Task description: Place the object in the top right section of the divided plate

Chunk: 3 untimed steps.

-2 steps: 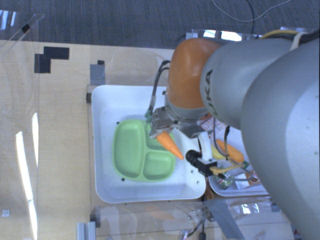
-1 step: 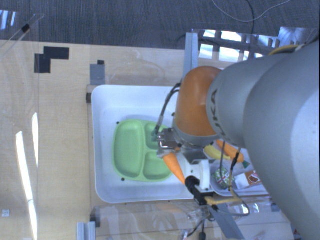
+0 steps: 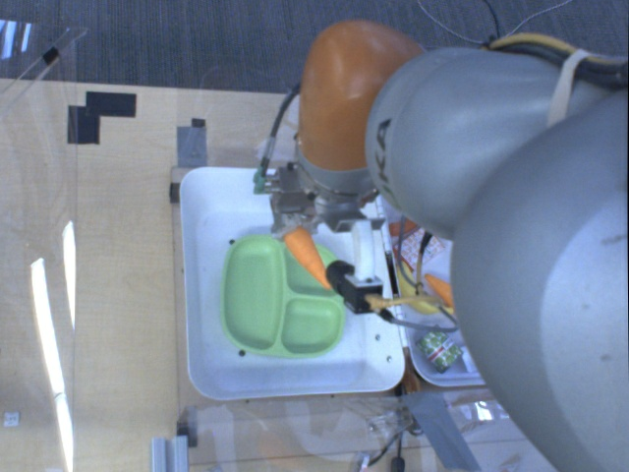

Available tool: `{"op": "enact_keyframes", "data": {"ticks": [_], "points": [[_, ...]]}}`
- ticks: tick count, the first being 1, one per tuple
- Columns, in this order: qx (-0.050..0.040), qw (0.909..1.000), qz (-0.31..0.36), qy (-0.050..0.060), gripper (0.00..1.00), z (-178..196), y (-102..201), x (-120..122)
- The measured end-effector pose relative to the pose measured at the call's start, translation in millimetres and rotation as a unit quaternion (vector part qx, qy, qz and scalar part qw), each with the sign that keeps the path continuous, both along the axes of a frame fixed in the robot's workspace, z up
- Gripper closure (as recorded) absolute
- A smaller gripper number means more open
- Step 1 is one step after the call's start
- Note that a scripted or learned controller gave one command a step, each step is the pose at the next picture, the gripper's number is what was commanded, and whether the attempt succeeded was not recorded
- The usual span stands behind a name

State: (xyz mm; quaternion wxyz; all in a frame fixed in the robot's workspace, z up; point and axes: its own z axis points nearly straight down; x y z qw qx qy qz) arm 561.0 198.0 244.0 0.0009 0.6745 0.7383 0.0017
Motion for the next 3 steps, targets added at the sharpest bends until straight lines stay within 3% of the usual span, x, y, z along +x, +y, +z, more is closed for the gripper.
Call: {"op": "enact_keyframes", "data": {"ticks": [1,2,3], "points": [[-0.0004,0.9982,0.06,0.0,1.0,-2.4,-75.2,-31.4],[-0.0002,0.9885,0.151,0.0,1.0,-36.3,-62.3,-73.5],[-0.0006,0.9723,0.234,-0.001,1.0,-56.7,-98.9,-73.0]]}}
